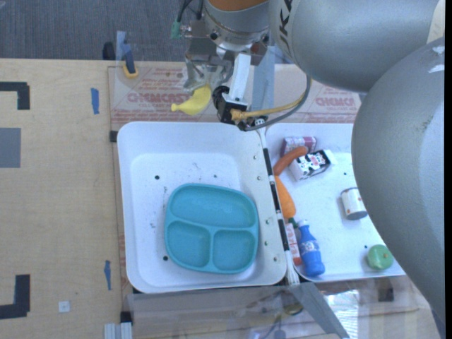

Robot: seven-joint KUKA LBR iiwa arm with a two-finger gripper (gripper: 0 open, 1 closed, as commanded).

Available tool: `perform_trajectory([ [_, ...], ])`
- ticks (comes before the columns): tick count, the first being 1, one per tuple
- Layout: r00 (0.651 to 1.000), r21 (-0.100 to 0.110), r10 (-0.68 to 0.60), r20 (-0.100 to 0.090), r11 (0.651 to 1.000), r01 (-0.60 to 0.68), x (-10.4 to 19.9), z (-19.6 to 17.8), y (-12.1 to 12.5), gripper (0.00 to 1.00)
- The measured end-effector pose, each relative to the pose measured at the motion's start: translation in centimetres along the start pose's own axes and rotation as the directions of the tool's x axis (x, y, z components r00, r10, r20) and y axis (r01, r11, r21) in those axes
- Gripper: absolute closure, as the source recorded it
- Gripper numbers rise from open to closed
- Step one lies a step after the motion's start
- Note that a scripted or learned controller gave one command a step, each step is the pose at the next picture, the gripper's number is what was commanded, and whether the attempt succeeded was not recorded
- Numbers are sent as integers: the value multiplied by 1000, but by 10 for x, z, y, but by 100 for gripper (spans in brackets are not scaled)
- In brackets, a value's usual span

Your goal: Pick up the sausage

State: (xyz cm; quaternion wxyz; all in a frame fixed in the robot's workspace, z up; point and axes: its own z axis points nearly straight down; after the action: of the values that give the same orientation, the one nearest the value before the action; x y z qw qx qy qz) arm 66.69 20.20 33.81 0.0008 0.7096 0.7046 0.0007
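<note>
Above the bins' far edge, the hand (pixel 200 83) grips a banana (pixel 192 102); sausage (pixel 290 159) lies partly hidden.

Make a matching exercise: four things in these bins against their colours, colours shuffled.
Things:
1. divided plate
2. bottle
3. carrot
4. ball

Colours:
A. orange
B. green
C. light blue
D. dark blue with a red cap

Pairs: 1-C, 2-D, 3-A, 4-B
</note>
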Motion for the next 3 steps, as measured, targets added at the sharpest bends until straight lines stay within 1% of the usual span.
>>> perform_trajectory([
  [1, 834, 5, 551, 4, 834, -551, -55, 36, -1, 100],
  [2, 608, 3, 794, 1, 608, -794, 21, 91, 0, 100],
  [3, 262, 2, 965, 1, 262, -965, 21, 81, -19, 100],
])
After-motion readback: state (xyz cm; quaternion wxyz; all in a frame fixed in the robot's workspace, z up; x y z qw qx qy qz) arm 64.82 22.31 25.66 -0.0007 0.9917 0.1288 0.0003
